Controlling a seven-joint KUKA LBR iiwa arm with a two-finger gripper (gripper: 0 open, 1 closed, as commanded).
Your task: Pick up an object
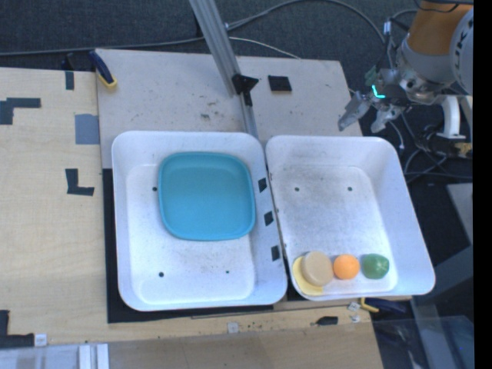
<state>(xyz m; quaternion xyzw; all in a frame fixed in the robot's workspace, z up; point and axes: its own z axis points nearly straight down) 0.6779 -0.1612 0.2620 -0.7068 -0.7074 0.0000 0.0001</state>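
Note:
Along the near edge of the right bin [384, 160] lie three small things in a row: a tan round piece [316, 267] resting on something yellow, an orange ball [346, 267] and a green ball [375, 265]. My gripper [364, 116] hangs above the bin's far right corner, well away from them. Its fingers point down and stand apart, with nothing between them.
A blue square plate [206, 195] lies in the left bin [131, 229]. A slanted metal pole [223, 44] rises behind the bins. Cables lie on the dark floor at the right, near the arm.

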